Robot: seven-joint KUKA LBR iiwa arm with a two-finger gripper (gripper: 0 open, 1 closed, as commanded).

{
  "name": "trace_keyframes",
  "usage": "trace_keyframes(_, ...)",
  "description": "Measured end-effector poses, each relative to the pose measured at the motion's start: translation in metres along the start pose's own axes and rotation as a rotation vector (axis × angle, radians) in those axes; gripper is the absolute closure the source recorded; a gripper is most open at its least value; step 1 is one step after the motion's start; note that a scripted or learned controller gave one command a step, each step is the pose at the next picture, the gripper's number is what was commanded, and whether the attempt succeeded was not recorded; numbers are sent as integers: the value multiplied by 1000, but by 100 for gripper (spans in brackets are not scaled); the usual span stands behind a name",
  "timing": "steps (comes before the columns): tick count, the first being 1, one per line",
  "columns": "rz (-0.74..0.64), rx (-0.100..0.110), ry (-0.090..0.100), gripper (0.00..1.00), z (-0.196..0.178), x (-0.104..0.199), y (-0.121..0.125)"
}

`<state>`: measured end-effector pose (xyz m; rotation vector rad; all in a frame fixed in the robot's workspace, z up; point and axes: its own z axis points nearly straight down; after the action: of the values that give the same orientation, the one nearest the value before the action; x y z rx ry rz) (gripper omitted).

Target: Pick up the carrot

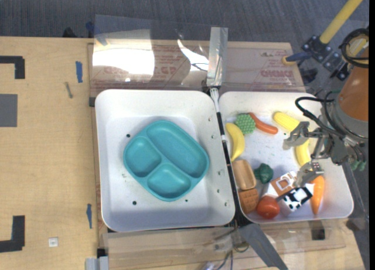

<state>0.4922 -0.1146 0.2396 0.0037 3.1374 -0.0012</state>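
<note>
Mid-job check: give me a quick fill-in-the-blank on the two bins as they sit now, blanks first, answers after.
1. The teal divided plate lies in the ____ bin.
2. The orange carrot lies by the ____ wall of the right bin.
3. The banana lies beside the ____ between the two bins.
4. The red tomato sits just ____ of the bread loaf, near the bin's front edge.

Missing words: left; right; divider; right
</note>
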Motion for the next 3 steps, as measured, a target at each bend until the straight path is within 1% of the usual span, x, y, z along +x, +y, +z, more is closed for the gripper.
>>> trace_keyframes(1,-78,3,-3,0,-11,12,-68)
trace_keyframes(2,-297,-6,8,0,114,5,-104)
trace_keyframes(3,-736,0,-2,0,153,-3,-108)
